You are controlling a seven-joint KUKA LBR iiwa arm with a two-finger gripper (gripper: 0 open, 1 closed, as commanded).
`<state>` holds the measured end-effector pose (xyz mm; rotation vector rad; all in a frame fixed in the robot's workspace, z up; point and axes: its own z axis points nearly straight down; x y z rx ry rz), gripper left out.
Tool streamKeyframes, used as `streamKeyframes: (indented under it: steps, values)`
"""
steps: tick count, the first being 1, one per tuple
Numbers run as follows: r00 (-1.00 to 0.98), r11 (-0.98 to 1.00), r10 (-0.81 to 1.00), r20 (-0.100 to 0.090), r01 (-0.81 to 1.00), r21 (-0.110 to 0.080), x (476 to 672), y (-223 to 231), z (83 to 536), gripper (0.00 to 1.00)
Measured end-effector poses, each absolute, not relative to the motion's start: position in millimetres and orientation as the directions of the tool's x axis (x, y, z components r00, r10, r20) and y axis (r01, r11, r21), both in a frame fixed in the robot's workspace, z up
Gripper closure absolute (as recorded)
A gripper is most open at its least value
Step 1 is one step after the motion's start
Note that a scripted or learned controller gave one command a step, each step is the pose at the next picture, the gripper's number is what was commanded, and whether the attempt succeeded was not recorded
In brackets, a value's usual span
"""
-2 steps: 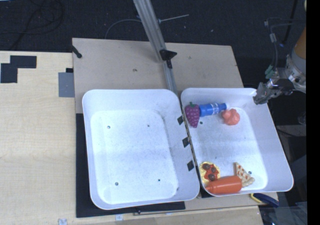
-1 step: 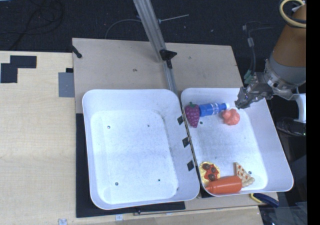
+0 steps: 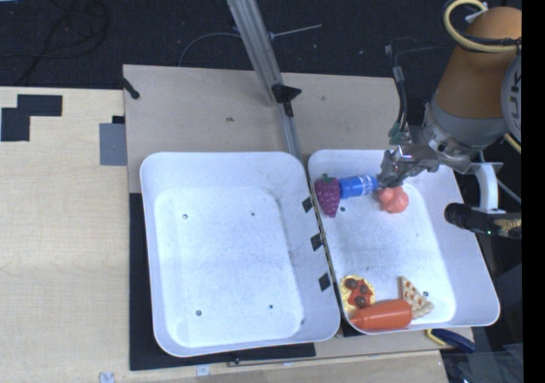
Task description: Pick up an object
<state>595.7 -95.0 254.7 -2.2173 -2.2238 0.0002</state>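
here, in the camera view from above, two white bins sit side by side on the bench. the left bin [image 3: 223,254] has no toys in it. the right bin [image 3: 443,254] has all the toys.

the arm [image 3: 477,75] comes in from the right and reaches down into the far end of the right bin. its gripper [image 3: 397,170] hangs low over two toys there. the picture is too small and dark to show how the gripper is set, so i cannot tell if it pinches something.

just below the gripper and a tiny bit to the right lies a small red toy [image 3: 392,199]. it looks round, so it has no long side to line up with. just to the left of the gripper lies a blue bottle [image 3: 358,185]. it lies on its side, and its long way runs left to right, toward the purple grapes [image 3: 328,194] by the bin wall.

my guess is the red toy is the one to grab, since it is almost under the gripper. the blue bottle is very near too, so the gripper could bump it.

at the near end of the bin, well apart from the gripper, lie a pizza slice [image 3: 357,291], a red sausage [image 3: 382,314] and a waffle piece [image 3: 415,297]
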Motion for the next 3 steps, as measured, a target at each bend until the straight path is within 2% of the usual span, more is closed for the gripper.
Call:
streamKeyframes:
  steps: [3]
  values:
    - [-0.004,0.004,1.000,0.001,1.000,-0.002,614.8,56,246,1.00]
